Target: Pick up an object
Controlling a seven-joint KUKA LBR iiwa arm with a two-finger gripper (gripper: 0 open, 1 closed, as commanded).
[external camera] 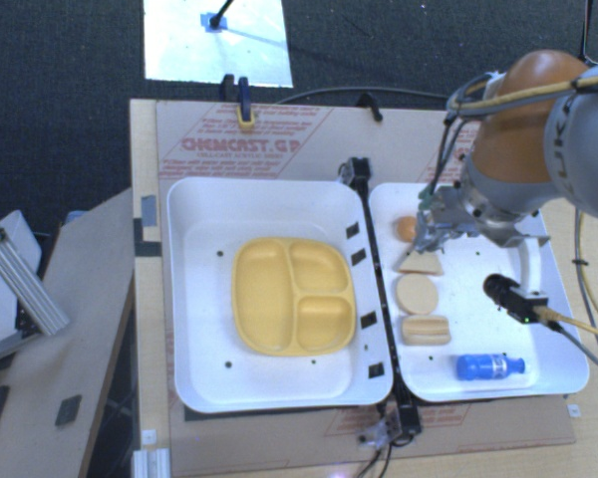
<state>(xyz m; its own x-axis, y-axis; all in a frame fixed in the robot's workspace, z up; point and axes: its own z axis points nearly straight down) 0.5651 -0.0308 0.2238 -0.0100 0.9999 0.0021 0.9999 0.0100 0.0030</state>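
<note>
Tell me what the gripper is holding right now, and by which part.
Cannot be told. The gripper is low over the right bin, just above the tan wedge, with no object seen between its fingers.

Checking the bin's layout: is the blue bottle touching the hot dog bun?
Apart. The camera view shows bare white bin floor between the blue bottle and the hot dog bun.

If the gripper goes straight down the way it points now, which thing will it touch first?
Probably the tan wedge-shaped piece, which lies right under the gripper in the right bin. The small orange piece sits just beside it, and depth is unclear from this slanted view.
</note>
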